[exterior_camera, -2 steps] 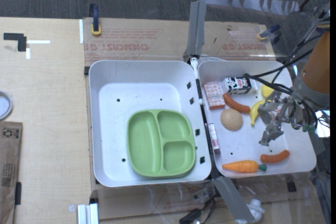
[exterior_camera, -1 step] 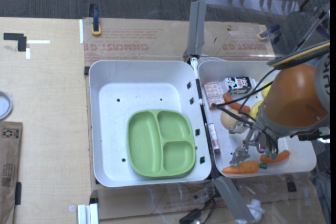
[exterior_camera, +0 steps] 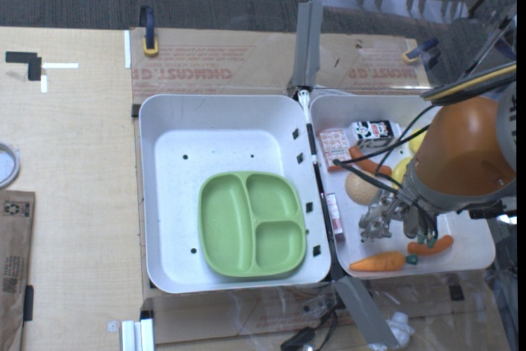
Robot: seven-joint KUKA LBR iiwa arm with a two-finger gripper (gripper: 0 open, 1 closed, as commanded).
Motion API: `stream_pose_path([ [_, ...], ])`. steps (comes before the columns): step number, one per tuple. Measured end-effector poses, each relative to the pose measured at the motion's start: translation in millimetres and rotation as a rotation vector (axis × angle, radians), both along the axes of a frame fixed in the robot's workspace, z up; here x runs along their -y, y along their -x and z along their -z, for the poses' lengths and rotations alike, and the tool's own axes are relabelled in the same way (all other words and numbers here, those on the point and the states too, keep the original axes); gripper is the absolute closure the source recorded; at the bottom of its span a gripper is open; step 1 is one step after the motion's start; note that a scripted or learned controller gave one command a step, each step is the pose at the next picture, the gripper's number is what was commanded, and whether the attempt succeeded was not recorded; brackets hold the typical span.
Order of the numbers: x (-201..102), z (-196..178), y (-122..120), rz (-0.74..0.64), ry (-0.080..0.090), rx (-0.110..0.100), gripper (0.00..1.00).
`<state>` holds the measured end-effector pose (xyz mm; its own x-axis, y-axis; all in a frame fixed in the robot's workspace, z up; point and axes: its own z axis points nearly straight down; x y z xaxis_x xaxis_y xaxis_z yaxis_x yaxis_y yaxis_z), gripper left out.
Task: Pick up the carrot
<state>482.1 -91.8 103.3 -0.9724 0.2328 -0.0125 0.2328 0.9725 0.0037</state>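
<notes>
Orange carrot (exterior_camera: 378, 262) is lying flat on the floor of the right bin (exterior_camera: 485, 259), near its front wall, long axis running left to right, thick end to the right. Nothing is touching it from above. A second, shorter carrot (exterior_camera: 433, 244) is lying just to its right and slightly farther back, with a bit of green at its left end.

My pincer (exterior_camera: 376, 223) is hanging over the right bin, behind the first carrot and apart from it. I cannot tell from this slant whether it is open or closed; the metal parts are blurring together. No object is visibly sitting in it. My arm is reaching in from the right, and the orange band (exterior_camera: 460, 148) is covering much of the bin's right half.

Behind the pincer, a tan roundish item (exterior_camera: 359, 188) is resting on the bin floor. A third carrot (exterior_camera: 370, 163) is lying behind that, partly under a black cable. A red-and-white box (exterior_camera: 333, 146) and a small black-and-white carton (exterior_camera: 373, 131) are sitting near the back wall. Something yellow (exterior_camera: 401, 170) is peeking out beside my arm.

Left bin (exterior_camera: 160, 177) is holding a green divided plate (exterior_camera: 251, 223), lying flat toward its front right.
</notes>
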Motion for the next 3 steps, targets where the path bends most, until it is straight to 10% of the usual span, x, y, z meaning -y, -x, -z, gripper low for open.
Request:
stream_pose_path([
  [1,40,12,4,0.259,-0.001,-0.012,1.00],
  [2,116,-81,-45,0.478,-0.002,-0.010,1.00],
  [3,34,-42,3,0.199,-0.001,-0.014,1.00],
])
